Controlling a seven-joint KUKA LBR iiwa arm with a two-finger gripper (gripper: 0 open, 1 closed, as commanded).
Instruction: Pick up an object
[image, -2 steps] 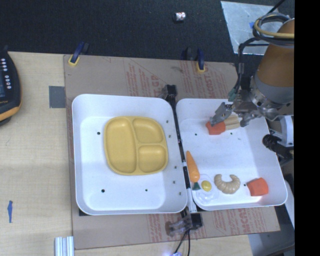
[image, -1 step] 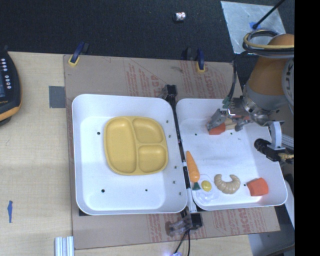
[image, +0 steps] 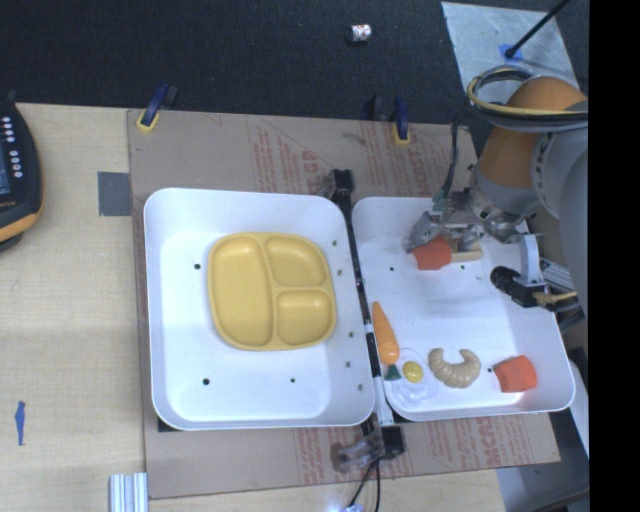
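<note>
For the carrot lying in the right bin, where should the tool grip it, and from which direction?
Probably the carrot's thick middle, coming straight down from above. It lies flat along the right bin's left wall, so fingers should close across its width, though the wall side looks tight. The tool is at the bin's far end.

Arm (image: 535, 150): grey casing, rounded orange band (image: 520, 125) above wrist, dark ring edged yellow around band top. Thin dark cable (image: 455, 160) down to grey metal wrist parts. Black block (image: 520, 287) beside wrist.
</note>
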